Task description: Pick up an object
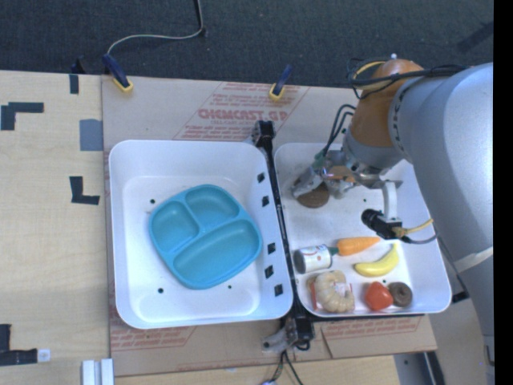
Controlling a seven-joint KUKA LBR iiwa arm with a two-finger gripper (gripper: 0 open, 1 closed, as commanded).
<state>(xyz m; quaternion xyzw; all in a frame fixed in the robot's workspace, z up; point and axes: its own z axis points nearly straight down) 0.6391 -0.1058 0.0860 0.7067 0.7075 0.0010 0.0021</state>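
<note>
Camera view: a brown rounded object (314,197) lies in the upper left part of the right bin (433,291), on the bin floor. The gripper (311,183) is directly over its upper edge, apparently touching it. Whether the gripper is open or closed on the object cannot be told from this angle. The grey arm (449,135) enters from the right, its orange band (375,119) above the wrist.

Lower in the same bin: a small white bottle (313,258) with a dark cap lies on its side, a carrot (357,246) just beside it to the right, a banana (377,263) just below the carrot. Along the bin's near wall are a pale lumpy pastry-like item (332,290), a red tomato-like item (377,296) and a brown ring-shaped piece (400,294), the last two touching.

The left bin (128,239) holds a blue three-compartment plate (206,234) lying flat near its middle. Both bins rest on cardboard sheeting (224,111) clipped at its far edge
</note>
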